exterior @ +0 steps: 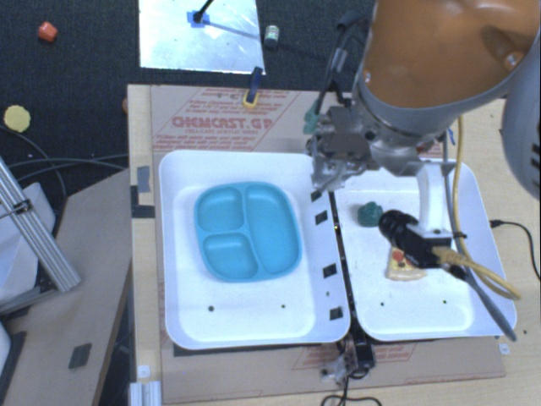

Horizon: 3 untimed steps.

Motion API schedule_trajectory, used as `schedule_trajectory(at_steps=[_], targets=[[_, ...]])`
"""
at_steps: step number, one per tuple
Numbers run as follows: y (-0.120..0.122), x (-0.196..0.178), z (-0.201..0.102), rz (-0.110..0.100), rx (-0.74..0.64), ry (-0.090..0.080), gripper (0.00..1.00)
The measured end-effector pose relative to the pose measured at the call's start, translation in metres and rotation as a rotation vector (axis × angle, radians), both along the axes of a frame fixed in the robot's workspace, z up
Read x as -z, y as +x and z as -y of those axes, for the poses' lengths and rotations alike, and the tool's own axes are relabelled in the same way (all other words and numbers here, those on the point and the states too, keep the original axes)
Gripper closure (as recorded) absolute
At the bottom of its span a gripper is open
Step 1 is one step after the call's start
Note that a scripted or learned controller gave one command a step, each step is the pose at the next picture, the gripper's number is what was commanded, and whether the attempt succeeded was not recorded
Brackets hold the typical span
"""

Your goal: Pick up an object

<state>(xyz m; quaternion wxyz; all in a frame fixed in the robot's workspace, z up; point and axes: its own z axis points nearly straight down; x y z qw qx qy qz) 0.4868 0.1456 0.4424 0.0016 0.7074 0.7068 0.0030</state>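
A blue three-compartment plate [248, 230] lies in the left white bin [182, 311]. In the right white bin [473, 307] a small dark green object [368, 215] sits near the back. Toward the middle lies a pale yellow and red wedge-shaped toy [404, 268], partly covered by robot hardware. My gripper [326, 174] hangs over the back end of the ridge where the two bins meet, left of the green object and above the plate's far right corner. Nothing shows in its grasp.
The bins rest on a cardboard sheet [220, 121]. A shiny metal plate [199, 24] lies behind it. On the dark floor at the left lie a red piece [46, 31] and a yellow ball [16, 118]. An aluminium rail [34, 235] leans at the left edge.
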Motion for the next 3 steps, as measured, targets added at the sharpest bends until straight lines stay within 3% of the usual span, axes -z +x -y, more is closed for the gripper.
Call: schedule_trajectory(at_steps=[2,3], targets=[[0.001,-0.020,-0.002,0.003,-0.014,0.001,1.00],[0.001,0.049,0.030,-0.010,0.002,-0.004,1.00]])
